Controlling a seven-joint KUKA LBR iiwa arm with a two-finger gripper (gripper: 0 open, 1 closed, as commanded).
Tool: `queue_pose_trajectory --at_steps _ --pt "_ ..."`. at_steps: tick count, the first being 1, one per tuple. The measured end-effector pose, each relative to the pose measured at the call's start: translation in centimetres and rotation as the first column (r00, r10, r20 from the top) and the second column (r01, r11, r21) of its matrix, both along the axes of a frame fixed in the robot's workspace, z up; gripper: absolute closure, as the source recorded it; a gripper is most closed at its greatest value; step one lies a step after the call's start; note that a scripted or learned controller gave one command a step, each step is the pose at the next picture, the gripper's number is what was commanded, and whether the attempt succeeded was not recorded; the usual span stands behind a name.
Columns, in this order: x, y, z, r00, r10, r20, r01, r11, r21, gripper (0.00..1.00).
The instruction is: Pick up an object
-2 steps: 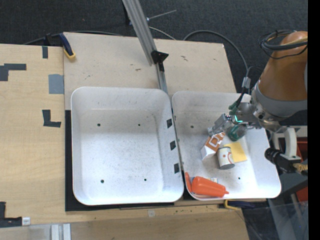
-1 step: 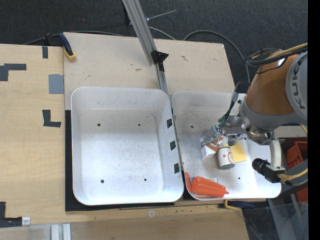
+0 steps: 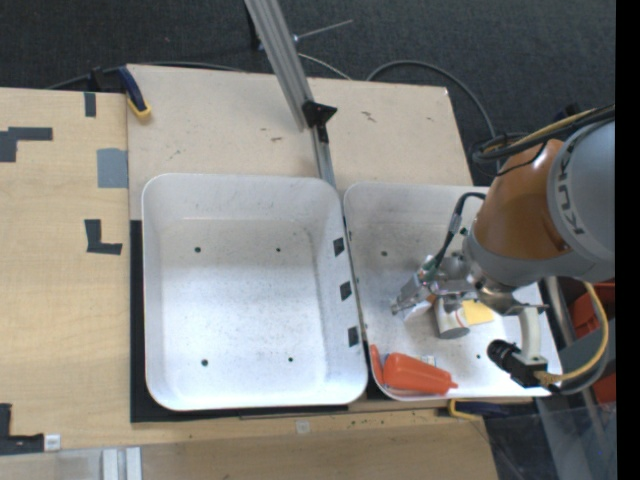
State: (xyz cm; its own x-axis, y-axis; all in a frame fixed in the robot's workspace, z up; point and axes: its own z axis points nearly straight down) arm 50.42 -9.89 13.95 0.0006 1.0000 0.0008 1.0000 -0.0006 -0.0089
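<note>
From the camera above, the loose thing easiest to make out is an orange cone (image 3: 412, 372), smooth, bright and carrot-like. It lies flat on the floor of the right bin (image 3: 392, 230), in the near corner next to the wall shared with the left bin (image 3: 240, 268). Its thick end is close to that shared wall. Its long axis runs along the bin's near rim, and the thin tip points toward the right of the view and slightly toward the near edge.

The gripper (image 3: 408, 300) hangs low over the middle of the right bin, above the cone and apart from it, with bare bin floor between them. Whether the jaws are spread or pressed together cannot be told from this angle, and nothing can be seen between them.

Just to the right of the gripper, under the wrist, is a yellow block (image 3: 478, 313), partly covered by the arm (image 3: 520, 218). A pale cylinder (image 3: 450, 321) sits against the block's left side. It is unclear whether the cylinder lies loose in the bin.

Three black clips (image 3: 346, 290) sit along the wall between the bins. The left bin shows only its speckled white floor. Both bins rest on a wooden bench (image 3: 220, 118), and a metal rail (image 3: 285, 53) slants down from the top of the view toward the far end of the shared wall.
</note>
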Motion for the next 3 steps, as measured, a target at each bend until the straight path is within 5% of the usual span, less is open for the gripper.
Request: queue_pose_trajectory --at_steps 1,2,3 --pt "0.0 0.0 -5.2 1.000 0.001 0.008 -0.001 1.000 -0.002 0.00" --pt "0.0 0.1 -4.0 1.000 0.002 0.006 -0.002 1.000 0.000 1.00" --pt "0.1 0.6 0.3 1.000 0.002 0.011 -0.002 1.000 -0.001 1.00"
